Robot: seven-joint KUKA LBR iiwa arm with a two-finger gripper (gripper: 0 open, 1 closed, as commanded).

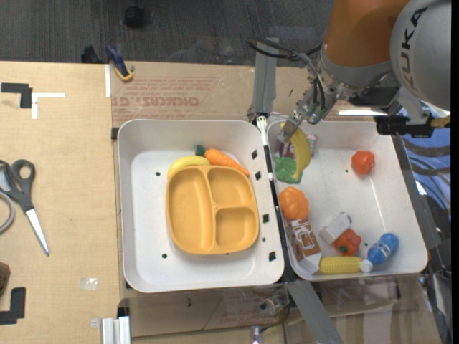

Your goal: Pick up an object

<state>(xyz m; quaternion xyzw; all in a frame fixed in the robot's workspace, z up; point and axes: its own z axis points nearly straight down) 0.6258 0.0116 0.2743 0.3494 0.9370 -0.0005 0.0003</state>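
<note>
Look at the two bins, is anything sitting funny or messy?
Nothing is spilled or broken. One odd spot: the carrot and a banana in the left bin are squeezed behind the yellow divided plate, partly hidden by its rim instead of lying in its compartments.

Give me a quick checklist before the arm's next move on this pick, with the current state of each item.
1. Gripper over the right bin: ok, at its upper left corner.
2. A target directly below: ok, a banana and a green toy lie there.
3. An object already held: cannot tell.
4. Target free of neighbours: not ok, banana overlaps the green toy, with an orange ball just below.
5. Room from the wall: not ok, the gripper sits close to the divider between the bins.
6. Left bin undisturbed: ok, yellow tray lies flat, carrot at its top edge.
</note>
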